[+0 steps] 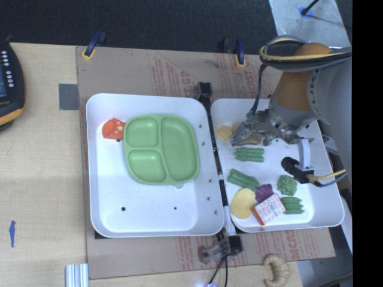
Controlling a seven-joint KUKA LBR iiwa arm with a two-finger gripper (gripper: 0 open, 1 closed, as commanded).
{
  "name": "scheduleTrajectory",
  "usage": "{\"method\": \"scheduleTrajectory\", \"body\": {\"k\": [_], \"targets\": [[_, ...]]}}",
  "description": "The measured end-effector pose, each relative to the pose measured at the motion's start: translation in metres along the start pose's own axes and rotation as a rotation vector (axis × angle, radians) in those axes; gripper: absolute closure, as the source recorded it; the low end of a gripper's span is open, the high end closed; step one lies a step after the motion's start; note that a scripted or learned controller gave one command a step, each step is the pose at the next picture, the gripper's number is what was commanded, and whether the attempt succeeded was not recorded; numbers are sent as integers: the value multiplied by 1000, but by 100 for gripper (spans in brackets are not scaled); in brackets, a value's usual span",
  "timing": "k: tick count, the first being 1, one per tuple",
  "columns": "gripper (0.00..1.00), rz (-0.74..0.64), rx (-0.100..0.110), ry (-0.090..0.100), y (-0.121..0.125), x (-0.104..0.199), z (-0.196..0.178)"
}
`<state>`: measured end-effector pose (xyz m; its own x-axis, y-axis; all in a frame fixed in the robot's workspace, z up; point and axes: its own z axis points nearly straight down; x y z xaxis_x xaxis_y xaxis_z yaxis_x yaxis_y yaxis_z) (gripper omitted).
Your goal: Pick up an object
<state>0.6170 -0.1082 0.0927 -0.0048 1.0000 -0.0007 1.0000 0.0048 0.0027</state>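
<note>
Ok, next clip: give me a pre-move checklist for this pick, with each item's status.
1. Gripper over the right bin: ok, low at its upper left.
2. Target within reach: ok, green beans lie just below the gripper, a pale yellow piece just left of it.
3. Object held: cannot tell, the grip area is too dark to read.
4. Target free of neighbours: ok, those beans lie apart from the other items.
5. Cable clear of items: not ok, it lies by the broccoli.
6. Left bin undisturbed: ok, green tray sits flat.
</note>
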Motion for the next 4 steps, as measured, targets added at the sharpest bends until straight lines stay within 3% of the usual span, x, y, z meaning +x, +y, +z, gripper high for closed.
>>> {"method": "scheduleTrajectory", "body": {"k": [1,2,3,4], "targets": [[0,-2,1,0,41,-7,0],[0,-1,7,2,39,7,1],[0,3,12,0,-31,11,1],[100,-1,9,0,-28,11,-10]]}}
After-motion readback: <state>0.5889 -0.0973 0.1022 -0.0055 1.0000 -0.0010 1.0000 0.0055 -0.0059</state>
